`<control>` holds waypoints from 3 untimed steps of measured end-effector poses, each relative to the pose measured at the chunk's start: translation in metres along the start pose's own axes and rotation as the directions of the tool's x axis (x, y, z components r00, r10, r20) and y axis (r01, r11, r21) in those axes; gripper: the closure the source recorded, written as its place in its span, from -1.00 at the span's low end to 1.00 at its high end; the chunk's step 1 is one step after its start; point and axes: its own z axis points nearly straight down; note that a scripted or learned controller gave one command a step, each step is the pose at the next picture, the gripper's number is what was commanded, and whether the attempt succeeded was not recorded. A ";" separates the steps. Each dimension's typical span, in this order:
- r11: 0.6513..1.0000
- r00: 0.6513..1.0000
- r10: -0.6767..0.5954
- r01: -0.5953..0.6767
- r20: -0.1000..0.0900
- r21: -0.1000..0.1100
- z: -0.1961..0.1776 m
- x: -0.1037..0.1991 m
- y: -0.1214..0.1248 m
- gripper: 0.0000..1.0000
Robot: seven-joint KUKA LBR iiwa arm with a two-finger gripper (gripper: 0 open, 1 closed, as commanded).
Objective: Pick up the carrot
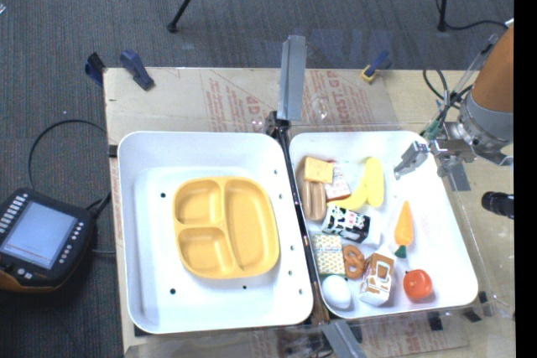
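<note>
- The grey two-finger gripper (430, 161) hangs with fingers spread, grasping nothing, over the right white bin's (457, 224) far side.
- The small orange plastic carrot (404, 224) lies below it, beside a yellow banana (370, 183).
- Approach stage, apparently; next comes a descent over the carrot.

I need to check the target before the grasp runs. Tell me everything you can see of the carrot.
The carrot is a small orange toy, smooth and plastic-looking, with a dark green stub at its lower end. It lies flat on the floor of the right bin, pointed tip toward the bin's far side, stub toward the tomato. It lies apart from the banana and the milk carton; nothing appears to touch it. The claw hangs above and beyond its tip, not on it.
</note>
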 end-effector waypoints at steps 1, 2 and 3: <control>0.971 0.971 0.239 -0.239 -0.010 0.008 0.114 -0.001 -0.021 -1.00; 0.971 0.971 0.238 -0.238 -0.006 0.012 0.107 -0.003 -0.022 1.00; 0.955 0.955 0.297 -0.297 -0.002 -0.012 -0.004 0.050 0.045 1.00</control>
